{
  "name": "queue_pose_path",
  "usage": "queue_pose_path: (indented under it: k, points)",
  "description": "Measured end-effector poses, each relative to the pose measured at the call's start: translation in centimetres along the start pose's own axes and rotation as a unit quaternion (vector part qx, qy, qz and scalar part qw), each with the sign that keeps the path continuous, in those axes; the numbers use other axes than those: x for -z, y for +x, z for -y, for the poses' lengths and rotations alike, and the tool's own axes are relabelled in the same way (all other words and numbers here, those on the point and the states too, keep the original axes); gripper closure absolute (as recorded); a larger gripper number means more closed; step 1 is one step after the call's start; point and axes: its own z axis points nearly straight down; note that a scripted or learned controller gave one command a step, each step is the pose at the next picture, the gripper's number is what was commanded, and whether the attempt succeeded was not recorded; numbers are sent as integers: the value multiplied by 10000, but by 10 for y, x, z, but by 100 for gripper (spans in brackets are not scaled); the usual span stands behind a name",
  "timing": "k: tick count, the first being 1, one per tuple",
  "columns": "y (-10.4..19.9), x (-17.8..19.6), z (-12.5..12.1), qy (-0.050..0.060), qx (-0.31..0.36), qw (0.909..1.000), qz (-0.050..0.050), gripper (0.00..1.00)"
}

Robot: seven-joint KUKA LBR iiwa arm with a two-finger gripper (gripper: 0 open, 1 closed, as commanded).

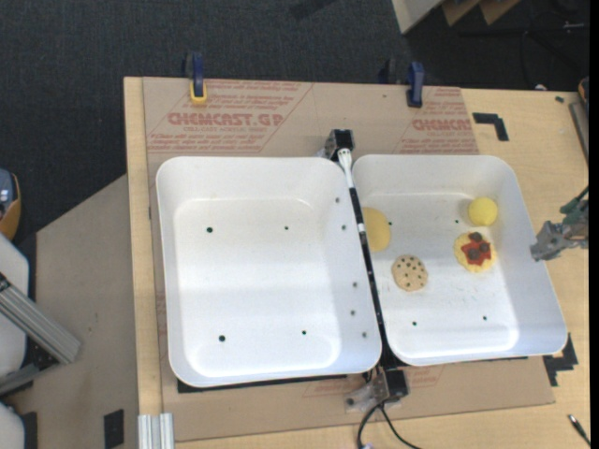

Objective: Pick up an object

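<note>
Camera view is taken up by a brown counter (281, 110) on which two shallow white bins are set side by side, the left bin (187, 204) and the right bin (524, 316), their inner rims touching along a dark seam. Four things are seen in the right bin. A yellow ball (483, 211) lies toward that bin's far right corner. Just in front of the ball a round yellow piece topped with red and dark bits (475, 251) is seen. A speckled cookie (409, 272) is found nearer the bin's middle, left of the topped piece. A pale yellow lump (376, 228) rests against the bin's left wall. The tool (558, 237) is seen at the right bin's right rim, outside it and apart from every thing; whether its jaws are apart or together cannot be told
</note>
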Motion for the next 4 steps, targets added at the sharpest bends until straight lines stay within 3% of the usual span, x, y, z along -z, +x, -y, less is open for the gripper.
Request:
queue_pose_path:
  k: [2, 4]
  points:
    - [0, 7, -8, -16, 0, 10000, 9, 100]
    - [0, 5, 3, 1, 0, 10000, -3, 100]
